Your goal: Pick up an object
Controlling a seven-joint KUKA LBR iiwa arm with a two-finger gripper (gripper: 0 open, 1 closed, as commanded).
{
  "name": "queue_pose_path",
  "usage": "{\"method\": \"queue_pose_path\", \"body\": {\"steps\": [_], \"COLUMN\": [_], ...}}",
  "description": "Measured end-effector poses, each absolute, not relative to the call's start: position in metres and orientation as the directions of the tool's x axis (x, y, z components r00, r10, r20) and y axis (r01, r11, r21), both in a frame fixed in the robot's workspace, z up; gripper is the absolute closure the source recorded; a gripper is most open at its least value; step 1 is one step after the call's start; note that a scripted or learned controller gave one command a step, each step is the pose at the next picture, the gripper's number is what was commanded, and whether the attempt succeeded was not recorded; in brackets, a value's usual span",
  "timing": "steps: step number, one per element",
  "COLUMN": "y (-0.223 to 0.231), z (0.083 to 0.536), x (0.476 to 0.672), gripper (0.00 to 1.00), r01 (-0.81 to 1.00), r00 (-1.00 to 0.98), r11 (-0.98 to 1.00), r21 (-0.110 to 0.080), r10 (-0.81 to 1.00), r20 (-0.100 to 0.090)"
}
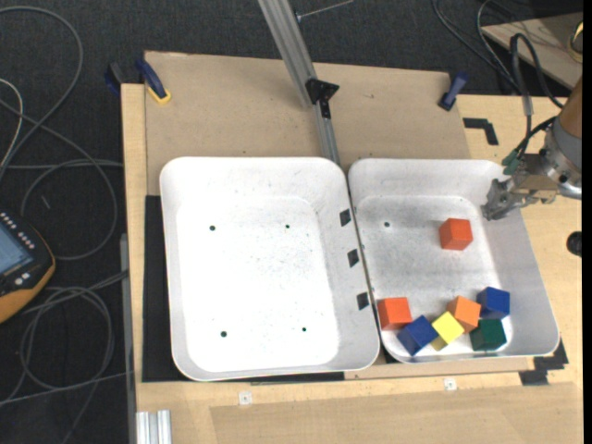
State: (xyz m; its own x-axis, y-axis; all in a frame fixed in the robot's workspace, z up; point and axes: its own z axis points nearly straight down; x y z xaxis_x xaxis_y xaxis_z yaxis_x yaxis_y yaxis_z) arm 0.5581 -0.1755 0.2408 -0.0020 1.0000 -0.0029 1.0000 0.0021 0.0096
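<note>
Over right bin (518, 248) far-right rim: gripper (498, 206), jaw state cannot tell, nothing visibly held. Lone orange cube (455, 234) just left, likeliest target since isolated. Other cubes (449, 322) crowd near wall, harder to grasp.

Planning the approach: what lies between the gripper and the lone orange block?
Bare white bin floor between gripper and orange block, in the camera view.

Blue clamps (154, 81) and (453, 91) at the bench's far corners, metal pole (294, 49) far centre, cables (55, 155) and handheld pendant (17, 257) on the left floor
</note>
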Motion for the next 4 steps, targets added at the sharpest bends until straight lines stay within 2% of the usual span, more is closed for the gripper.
{"method": "queue_pose_path", "body": {"steps": [1,2,4], "y": [-0.175,-0.128,-0.029], "z": [0.279,0.268,0.244], "x": [0.559,0.559,0.545], "gripper": [1.0,1.0,1.0], "r01": [1.0,1.0,1.0], "r00": [-0.002,-0.006,-0.006], "r11": [0.002,0.006,0.006], "r21": [0.006,-0.001,-0.003], "r10": [1.0,1.0,1.0], "r20": [-0.002,0.003,0.004]}}
